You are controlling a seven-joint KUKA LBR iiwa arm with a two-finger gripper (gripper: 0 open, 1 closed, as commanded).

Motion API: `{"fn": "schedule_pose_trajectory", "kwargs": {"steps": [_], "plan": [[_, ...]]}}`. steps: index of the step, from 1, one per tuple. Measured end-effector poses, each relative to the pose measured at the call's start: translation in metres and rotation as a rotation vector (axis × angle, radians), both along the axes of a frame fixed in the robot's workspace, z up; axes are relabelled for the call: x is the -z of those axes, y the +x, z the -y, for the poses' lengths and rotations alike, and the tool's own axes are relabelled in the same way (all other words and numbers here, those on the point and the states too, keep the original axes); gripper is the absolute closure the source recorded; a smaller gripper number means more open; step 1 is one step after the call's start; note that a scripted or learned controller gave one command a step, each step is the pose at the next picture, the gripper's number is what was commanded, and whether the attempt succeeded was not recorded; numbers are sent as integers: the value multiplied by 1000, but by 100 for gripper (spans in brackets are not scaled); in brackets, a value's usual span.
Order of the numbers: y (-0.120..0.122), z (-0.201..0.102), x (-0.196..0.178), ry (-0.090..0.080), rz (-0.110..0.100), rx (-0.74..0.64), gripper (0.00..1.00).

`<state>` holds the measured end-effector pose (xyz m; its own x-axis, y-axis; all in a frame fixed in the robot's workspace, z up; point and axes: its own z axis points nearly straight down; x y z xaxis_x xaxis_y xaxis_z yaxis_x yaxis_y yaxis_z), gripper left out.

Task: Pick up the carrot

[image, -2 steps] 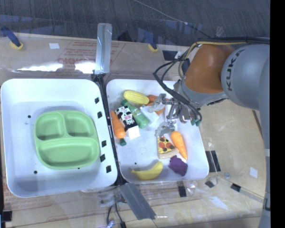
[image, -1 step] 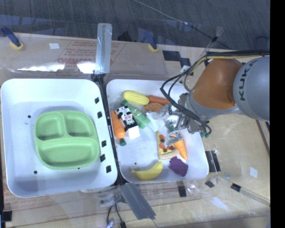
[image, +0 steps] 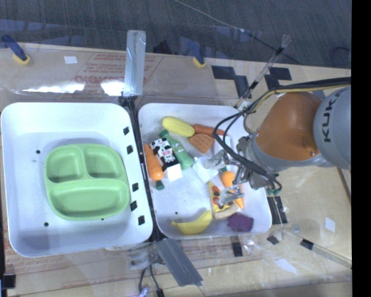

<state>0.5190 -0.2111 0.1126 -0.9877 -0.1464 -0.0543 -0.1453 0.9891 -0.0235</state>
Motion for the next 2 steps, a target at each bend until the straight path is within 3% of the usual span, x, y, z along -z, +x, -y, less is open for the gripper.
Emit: {"fn": "schedule_pose_trajectory", "kwargs": {"steps": [1, 2], "plan": [[5, -2, -14, -3, 12, -10, 100], [5, -2, -13, -3, 10, -10, 0]]}}
